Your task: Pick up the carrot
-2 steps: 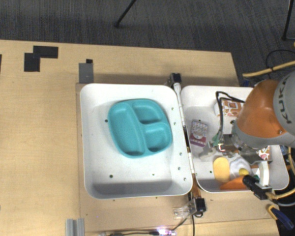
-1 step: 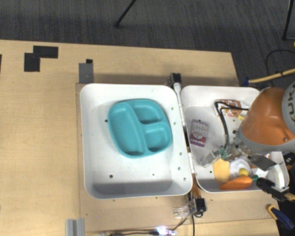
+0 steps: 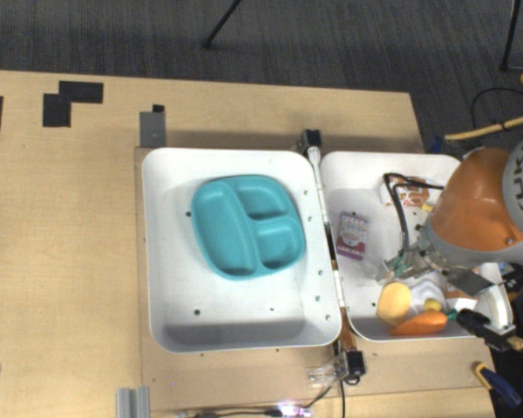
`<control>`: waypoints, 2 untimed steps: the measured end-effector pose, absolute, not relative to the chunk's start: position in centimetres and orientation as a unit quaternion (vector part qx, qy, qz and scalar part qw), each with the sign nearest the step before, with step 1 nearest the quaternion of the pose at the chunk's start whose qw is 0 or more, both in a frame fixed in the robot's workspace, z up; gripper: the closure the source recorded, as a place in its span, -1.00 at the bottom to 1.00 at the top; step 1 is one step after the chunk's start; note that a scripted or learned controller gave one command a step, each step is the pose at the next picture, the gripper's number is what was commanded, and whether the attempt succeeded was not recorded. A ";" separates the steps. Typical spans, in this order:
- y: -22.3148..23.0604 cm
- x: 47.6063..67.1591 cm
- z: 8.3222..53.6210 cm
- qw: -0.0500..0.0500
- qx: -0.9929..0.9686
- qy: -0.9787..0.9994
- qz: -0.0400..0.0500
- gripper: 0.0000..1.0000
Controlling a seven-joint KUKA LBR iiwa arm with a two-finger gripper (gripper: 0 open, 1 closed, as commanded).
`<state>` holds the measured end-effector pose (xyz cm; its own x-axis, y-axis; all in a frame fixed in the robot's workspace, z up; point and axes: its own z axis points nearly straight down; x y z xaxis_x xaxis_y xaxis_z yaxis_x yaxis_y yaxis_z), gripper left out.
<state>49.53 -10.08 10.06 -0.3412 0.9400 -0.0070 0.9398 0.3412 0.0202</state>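
Observation:
The orange carrot [image 3: 419, 323] lies at the near edge of the right bin [image 3: 363, 320], its tip pointing right. A yellow round fruit [image 3: 395, 301] touches it on the left. My gripper [image 3: 407, 264] hangs over the middle of the right bin, just above and behind the yellow fruit, a short way from the carrot. The grey wrist and its orange band [image 3: 472, 205] cover much of the gripper from this angle. I see nothing held in it.
A teal divided plate [image 3: 247, 225] sits in the left bin [image 3: 170, 320]. In the right bin, a small purple-and-white packet [image 3: 351, 235] lies at the left and a red-and-white packet [image 3: 411, 198] at the back. Cables run along the right bin's far side.

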 end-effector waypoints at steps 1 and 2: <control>-8.0 48.9 18.6 0.003 0.668 0.744 0.002 1.00; -8.0 48.9 18.5 0.003 0.668 0.744 0.002 -1.00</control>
<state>48.92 -8.01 18.55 -0.1074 0.9942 -0.0017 0.9942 0.1074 0.0070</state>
